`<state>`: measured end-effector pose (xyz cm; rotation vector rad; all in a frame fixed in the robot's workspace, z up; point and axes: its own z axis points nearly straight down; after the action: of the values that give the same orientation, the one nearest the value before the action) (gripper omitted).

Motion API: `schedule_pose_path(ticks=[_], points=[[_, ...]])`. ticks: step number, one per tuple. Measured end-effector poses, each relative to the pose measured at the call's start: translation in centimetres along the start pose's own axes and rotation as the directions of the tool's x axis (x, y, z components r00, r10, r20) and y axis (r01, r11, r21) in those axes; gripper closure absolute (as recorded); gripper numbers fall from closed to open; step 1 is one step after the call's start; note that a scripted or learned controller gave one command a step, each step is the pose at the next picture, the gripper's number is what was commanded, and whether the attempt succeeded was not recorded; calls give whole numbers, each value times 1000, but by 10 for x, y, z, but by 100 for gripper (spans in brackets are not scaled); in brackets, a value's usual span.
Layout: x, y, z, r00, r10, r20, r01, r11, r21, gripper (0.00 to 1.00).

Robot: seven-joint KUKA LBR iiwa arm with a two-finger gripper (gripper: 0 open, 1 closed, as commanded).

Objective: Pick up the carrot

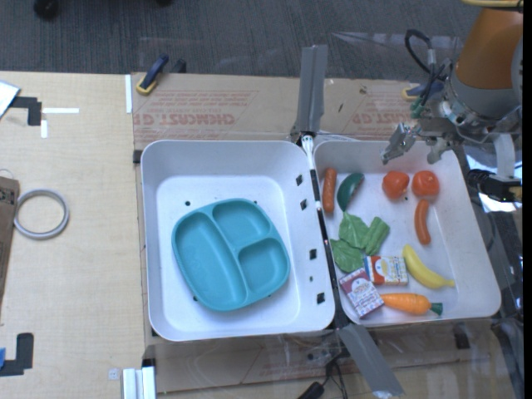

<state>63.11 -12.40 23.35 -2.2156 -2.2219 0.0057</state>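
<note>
Your gripper [418,143] hung with fingers spread wide, holding nothing, at twelve o'clock over the right bin [480,248]; the carrot [406,303] lay at six o'clock.

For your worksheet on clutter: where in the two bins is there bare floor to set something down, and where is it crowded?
Free: the left bin floor around the blue tray, widest above it. Crowded: the right bin, packed from tomatoes down to the carrot; small gaps only.

A blue divided plate [230,254] lies in the left bin [158,248]; a banana [426,270] in the right.
</note>
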Motion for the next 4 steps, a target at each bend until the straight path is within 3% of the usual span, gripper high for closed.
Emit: schedule_pose_path(ticks=[1, 2, 3, 4], points=[[46, -83, -83, 999, -46, 0, 46, 999, 0, 0], [23, -131, 133, 1000, 26, 2, -26, 1000, 0, 0], [55, -153, 6, 968, 250, 2, -250, 968, 0, 0], [54, -152, 0, 968, 251, 5, -251, 968, 5, 100]])
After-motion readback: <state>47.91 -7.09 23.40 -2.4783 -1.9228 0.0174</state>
